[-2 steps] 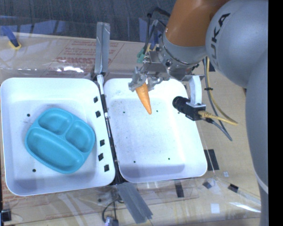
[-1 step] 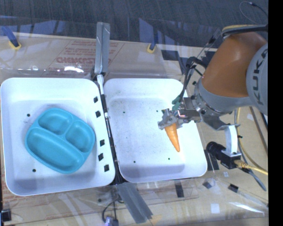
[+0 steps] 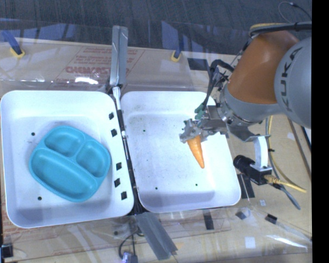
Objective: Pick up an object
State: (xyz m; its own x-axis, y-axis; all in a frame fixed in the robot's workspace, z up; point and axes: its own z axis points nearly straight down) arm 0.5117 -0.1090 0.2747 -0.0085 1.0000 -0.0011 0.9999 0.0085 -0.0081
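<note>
At 3 o'clock in the right bin (image 3: 153,196), gripper (image 3: 193,136) sits over the wide top of an orange carrot (image 3: 197,152); tip points to 5 o'clock. Grip state: cannot tell. Carrot looks to rest on the bin floor, so lift probably remains. Left bin (image 3: 11,147) holds a blue divided tray (image 3: 70,163).

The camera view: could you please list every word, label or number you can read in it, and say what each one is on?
"KUKA" – grey letters on the arm's grey housing, cut off at the picture's edge.
Red printing, seen reversed, on the clear sheet behind the left bin – too blurred to read.
Nothing readable on the blue divided plate, the orange carrot or the bins.
</note>
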